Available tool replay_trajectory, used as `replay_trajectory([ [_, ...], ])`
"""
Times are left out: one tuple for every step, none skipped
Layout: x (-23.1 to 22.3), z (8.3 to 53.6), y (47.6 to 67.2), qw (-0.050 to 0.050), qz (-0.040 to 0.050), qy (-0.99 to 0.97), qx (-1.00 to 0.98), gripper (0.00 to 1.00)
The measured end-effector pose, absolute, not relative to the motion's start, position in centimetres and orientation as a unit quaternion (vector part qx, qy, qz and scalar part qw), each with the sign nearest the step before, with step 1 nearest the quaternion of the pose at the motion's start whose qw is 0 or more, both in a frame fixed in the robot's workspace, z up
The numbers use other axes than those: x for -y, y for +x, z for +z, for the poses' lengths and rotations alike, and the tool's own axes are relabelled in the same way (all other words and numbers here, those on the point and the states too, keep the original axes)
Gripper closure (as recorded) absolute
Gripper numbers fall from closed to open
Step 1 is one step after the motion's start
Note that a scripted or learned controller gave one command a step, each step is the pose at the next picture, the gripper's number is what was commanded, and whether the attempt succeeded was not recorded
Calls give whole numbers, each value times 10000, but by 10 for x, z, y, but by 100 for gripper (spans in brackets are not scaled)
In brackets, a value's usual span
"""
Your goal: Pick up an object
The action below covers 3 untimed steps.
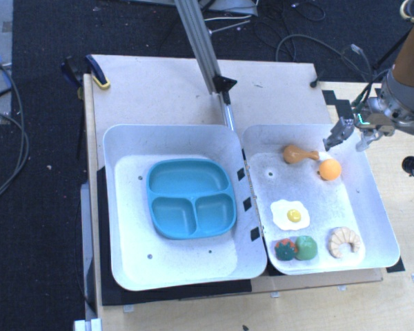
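- Over the upper right corner of the right bin, in the camera view, the gripper hangs with its two fingers spread apart and nothing between them.
- Nearest to it is the toy orange, just below and slightly left of the fingertips, resting on the bin floor.
- A toy drumstick lies touching the orange's left side, its long axis running left-right.
- Fried egg and shrimp sit well apart, lower down.

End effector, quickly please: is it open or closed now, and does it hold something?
End effector: open, holding nothing; it hovers over the right bin's upper right edge, above the orange ball.
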<state>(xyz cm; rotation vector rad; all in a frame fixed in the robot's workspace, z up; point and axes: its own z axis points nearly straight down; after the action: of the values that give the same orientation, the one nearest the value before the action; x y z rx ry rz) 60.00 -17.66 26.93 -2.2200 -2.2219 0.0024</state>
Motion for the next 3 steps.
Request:
replay_trajectory([
  [177, 270, 600, -4, 3, -7067, 7075, 0],
  [173, 210, 592, 22, 16, -7072, 7070, 0],
  [168, 148, 593, 15, 11, -7070, 7072, 0],
])
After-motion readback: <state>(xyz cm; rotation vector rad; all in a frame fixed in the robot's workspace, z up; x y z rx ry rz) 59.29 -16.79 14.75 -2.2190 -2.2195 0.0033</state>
